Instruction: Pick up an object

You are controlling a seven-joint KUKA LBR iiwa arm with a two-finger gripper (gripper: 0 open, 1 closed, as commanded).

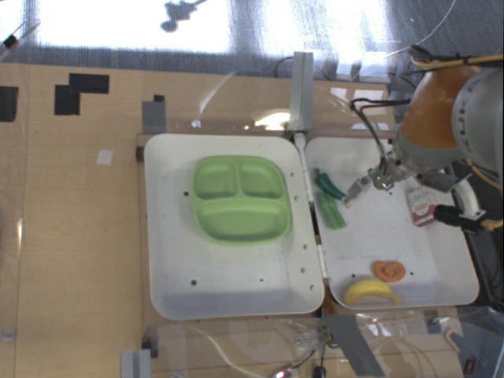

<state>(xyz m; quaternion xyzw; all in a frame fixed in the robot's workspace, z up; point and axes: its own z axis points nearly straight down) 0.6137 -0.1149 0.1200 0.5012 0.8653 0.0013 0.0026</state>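
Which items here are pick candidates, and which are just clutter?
Pick candidates, right bin: green tool, banana, orange ring, small packet. The end effector hangs nearest the green tool.

Lying about: green divided plate in the left bin, cables.

Left bin (pixel 169 290) holds a green divided plate (pixel 240 199); right bin (pixel 441 290) has green pieces (pixel 329 199) by its left wall, banana (pixel 372 290) and orange ring (pixel 389 271) near front edge, small packet (pixel 420 205) at right; gripper (pixel 356 189) hovers just beside the green pieces
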